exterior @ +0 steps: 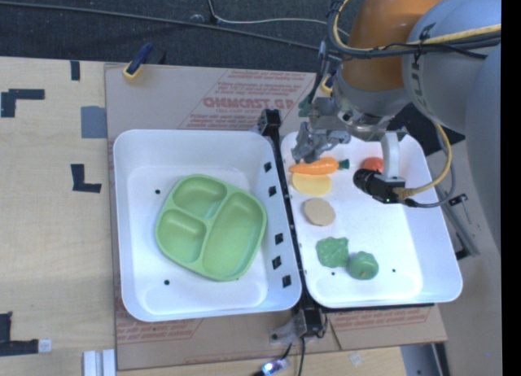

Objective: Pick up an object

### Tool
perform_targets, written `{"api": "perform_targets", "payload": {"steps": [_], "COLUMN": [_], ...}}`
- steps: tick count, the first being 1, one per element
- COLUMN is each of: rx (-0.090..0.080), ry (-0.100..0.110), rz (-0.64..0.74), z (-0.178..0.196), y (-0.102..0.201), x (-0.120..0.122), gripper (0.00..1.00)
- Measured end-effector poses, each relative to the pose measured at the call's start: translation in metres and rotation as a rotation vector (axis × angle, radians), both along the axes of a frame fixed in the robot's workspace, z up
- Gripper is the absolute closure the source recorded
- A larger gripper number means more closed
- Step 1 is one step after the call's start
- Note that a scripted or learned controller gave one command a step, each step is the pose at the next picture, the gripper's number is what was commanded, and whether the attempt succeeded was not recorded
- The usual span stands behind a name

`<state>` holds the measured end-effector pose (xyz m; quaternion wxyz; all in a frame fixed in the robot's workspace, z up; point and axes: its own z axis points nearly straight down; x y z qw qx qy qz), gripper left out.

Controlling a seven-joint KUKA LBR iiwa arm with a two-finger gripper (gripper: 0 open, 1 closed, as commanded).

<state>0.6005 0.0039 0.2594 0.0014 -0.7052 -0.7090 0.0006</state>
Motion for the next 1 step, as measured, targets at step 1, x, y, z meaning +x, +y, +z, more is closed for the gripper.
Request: {"api": "perform_targets", "payload": {"steps": [1], "rx": [0.0], "ry": [0.0], "rz": [0.001], "z": [-0.0062], "y": [0.0554], "x": [-0.0043], "gripper": [1.0]}}
